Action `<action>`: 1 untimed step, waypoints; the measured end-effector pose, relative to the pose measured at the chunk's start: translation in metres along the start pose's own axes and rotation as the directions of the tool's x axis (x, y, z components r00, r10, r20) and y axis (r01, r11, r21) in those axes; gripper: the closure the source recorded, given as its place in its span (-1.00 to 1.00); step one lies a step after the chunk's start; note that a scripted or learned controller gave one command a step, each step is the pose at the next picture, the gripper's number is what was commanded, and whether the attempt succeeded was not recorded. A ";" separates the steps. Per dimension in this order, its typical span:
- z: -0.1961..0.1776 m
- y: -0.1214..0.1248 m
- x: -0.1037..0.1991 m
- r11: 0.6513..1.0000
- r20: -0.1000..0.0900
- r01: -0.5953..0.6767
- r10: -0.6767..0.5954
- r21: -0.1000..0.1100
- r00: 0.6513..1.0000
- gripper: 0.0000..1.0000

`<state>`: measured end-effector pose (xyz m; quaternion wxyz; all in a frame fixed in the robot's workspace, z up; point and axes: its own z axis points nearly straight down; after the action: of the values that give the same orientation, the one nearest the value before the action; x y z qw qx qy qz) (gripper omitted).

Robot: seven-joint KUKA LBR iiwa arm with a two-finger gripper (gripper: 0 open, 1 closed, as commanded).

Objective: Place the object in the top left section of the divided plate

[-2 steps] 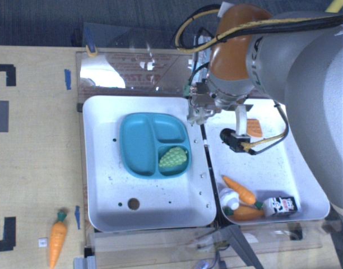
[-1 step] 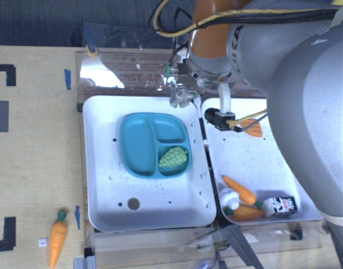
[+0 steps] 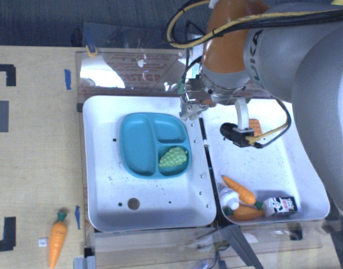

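A blue divided plate (image 3: 139, 144) lies in the left bin (image 3: 104, 195). It has one long section on its left and two smaller ones on its right. A green knobbly toy (image 3: 173, 157) rests in the lower right section. My gripper (image 3: 187, 111) hangs over the plate's upper right corner, close to the ridge between the two bins. Nothing can be seen held in it, and the wrist hides its tips.
The right bin (image 3: 295, 167) holds an orange and white piece (image 3: 253, 126), two toy carrots (image 3: 239, 189) (image 3: 248, 212), a small white bottle (image 3: 228, 198) and a black and white carton (image 3: 280, 205). Another carrot (image 3: 58, 237) lies on the bench outside, at lower left.
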<state>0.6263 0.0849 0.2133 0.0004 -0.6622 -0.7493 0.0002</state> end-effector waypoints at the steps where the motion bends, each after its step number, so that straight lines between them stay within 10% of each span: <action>1: 0.089 -0.029 0.038 0.997 0.000 -0.079 0.079 0.007 0.997 1.00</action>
<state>0.5929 0.1187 0.1243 0.0028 -0.6914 -0.7224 0.0030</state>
